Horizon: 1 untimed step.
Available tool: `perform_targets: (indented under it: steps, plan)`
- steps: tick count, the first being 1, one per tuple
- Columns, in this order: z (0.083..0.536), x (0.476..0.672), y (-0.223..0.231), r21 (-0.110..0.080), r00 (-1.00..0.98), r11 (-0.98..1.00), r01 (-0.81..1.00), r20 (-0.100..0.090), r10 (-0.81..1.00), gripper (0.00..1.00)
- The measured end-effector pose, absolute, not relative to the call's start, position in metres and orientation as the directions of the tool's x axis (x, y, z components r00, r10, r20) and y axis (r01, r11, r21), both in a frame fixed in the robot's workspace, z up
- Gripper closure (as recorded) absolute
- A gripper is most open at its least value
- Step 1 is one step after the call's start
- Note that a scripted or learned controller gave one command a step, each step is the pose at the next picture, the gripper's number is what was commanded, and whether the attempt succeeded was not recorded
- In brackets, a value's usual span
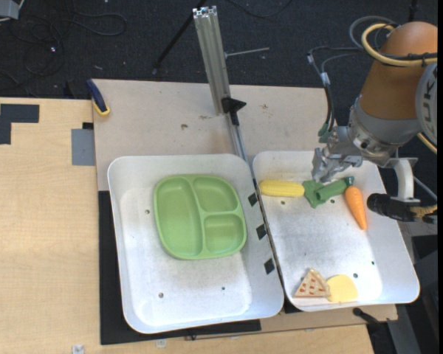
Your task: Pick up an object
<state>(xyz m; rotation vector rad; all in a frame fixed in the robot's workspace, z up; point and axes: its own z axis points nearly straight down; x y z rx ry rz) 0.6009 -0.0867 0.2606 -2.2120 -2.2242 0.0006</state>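
Approach step: gripper [329,174] low at right bin's [399,290] 12 o'clock, over corn cob's [281,189] green husk [327,192] (jaw state: cannot tell); next, close and lift.

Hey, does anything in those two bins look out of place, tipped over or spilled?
Nothing stands out. The green divided plate lies flat in the left bin. In the right bin, the corn cob, green piece, carrot and waffle wedge lie loose, unspilled. The gripper hovers over the green piece.
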Motion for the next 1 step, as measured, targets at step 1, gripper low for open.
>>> perform_targets:
  steps: [1]
  plan:
    - [0.2613, 0.6109, -0.0278, -0.001, -0.006, 0.006, 1.0, 0.001, 1.0, 1.0]
